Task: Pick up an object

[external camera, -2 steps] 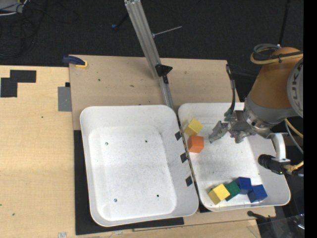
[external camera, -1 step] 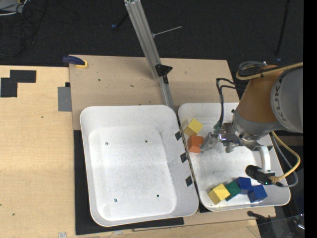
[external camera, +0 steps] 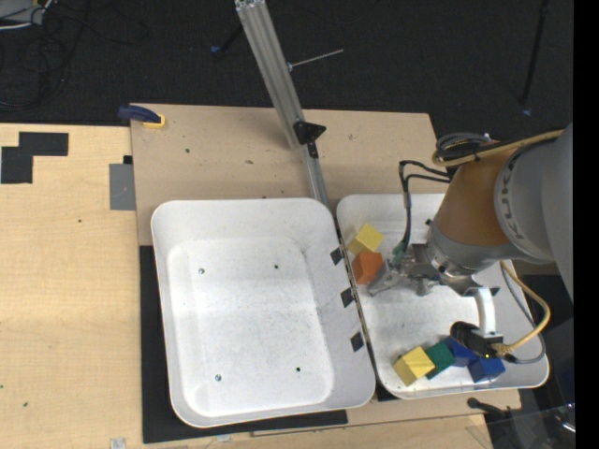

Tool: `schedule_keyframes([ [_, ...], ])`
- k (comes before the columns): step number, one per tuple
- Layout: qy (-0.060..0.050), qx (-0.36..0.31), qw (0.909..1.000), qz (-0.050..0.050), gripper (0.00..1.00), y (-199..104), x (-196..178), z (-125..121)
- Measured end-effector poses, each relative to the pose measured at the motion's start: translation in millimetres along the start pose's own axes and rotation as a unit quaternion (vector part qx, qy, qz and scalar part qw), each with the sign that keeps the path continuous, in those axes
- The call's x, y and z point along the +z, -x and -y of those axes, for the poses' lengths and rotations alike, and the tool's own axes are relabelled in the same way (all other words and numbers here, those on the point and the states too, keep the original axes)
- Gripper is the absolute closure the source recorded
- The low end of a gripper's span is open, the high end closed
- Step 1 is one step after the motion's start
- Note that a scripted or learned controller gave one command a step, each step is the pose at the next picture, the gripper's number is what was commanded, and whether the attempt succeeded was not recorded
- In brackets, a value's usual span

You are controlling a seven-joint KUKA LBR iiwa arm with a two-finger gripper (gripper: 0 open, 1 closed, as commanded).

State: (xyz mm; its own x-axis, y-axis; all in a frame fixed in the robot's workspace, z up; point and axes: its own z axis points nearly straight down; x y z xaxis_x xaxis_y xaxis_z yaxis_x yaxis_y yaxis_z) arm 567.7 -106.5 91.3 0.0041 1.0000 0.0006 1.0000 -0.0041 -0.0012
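Fingers: my fingers [external camera: 379, 280] reach toward the orange block at the left wall of the right-hand shallow white bin [external camera: 426, 340]; whether they are spread or pinching I cannot tell, the metal tips blur together there.
Orange block: a small orange cube-like block [external camera: 367, 267] lies just beside my fingers, touching or nearly touching them, against that bin's left wall.
Yellow block: a small yellow block [external camera: 368, 238] sits just behind the orange block, close to the same wall.
Wrist: my grey arm with its orange band [external camera: 473, 204] comes in over the right bin's far right side, black cables looping above it.
Near cluster: well apart from the orange block, toward the bin's near rim, a second yellow block [external camera: 413, 366] touches a green block [external camera: 438, 356], with blue blocks [external camera: 475, 361] just to their right.
White piece: a white curved fitting [external camera: 484, 309] hangs between my wrist and the blue blocks.
Left bin: the other shallow white bin [external camera: 248, 307] lies beside the orange block's bin, sharing the middle edge.
Desk: the tan wooden desk [external camera: 225, 152] carries both bins.
Rail: a grey aluminium rail [external camera: 277, 73] slants up from behind the bins' join.
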Motion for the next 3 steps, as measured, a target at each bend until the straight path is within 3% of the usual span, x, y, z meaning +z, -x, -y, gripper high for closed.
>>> schedule_keyframes([
  [1, 0.0, 0.004, 1.0, -0.001, 1.0, 1.4, -10.7, 0.3],
  [2, 0.001, -0.004, 1.0, 0.0, 1.0, -7.1, -59.0, 2.4],
  [3, 0.002, -0.001, 1.0, 0.001, 1.0, 3.1, -113.2, -4.3],
])
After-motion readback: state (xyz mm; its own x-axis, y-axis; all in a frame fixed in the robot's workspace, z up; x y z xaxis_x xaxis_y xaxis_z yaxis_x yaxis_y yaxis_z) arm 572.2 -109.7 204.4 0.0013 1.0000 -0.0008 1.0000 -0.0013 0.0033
